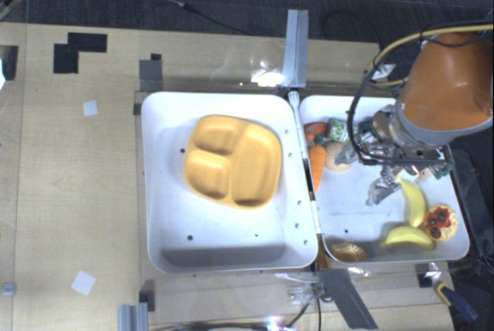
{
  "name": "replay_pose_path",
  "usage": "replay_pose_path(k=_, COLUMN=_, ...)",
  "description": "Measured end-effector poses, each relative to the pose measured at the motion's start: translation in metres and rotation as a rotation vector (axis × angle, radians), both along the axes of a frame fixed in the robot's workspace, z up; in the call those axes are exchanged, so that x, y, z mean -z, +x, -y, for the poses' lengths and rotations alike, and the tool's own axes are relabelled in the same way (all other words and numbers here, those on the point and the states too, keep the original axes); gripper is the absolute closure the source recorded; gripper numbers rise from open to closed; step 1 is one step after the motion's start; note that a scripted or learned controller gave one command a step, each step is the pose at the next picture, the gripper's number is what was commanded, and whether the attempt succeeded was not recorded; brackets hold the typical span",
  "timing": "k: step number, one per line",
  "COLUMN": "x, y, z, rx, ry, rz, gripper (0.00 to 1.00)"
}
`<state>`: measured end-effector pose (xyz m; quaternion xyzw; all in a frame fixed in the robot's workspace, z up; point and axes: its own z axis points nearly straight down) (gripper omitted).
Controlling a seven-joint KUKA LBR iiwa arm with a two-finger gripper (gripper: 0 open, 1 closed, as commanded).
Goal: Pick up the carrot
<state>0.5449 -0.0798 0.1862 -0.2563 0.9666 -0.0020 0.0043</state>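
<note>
Two shallow white bins sit side by side on a pale wooden bench (69,198), seen from above at a slant; the left bin (166,244) is the wider of the pair, and the right bin (347,206) touches it along a shared middle edge; a grey metal post (296,44) stands at the far end of that edge. Inside the left bin lies a yellow divided plate (233,160) with three rounded compartments, set toward the far half of the bin. From the right comes the robot arm, its broad orange band (448,86) covering the far right corner of the right bin; below the band the grey wrist carries black cables, and the gripper (384,189) hangs over the middle of the right bin; whether its two metal prongs are spread or pressed together cannot be told from this angle, and nothing is seen between them. The carrot (316,163), orange and tapering, lies along the left wall of the right bin, its thin tip pointing toward the near side, well to the left of the gripper. Two yellow bananas (413,221) rest in the near right part of that bin, just right of the gripper; beside them at the right wall sits a small round tart with red berries (440,220); a brown bread roll (347,250) lies at the near edge; a pale round item (337,157) sits just right of the carrot.
</note>
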Motion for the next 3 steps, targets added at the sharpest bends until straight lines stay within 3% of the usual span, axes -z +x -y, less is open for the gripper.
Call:
replay_pose_path(k=1, x=0.001, y=-0.021, z=-0.061, rx=0.157, ry=0.005, rz=-0.001, gripper=0.00)
replay_pose_path(k=2, x=0.057, y=-0.033, z=0.022, rx=0.208, ry=0.002, rz=-0.004, gripper=0.00)
replay_pose_path(k=3, x=-0.001, y=-0.005, z=-0.051, rx=0.289, ry=0.008, rz=0.003, gripper=0.00)
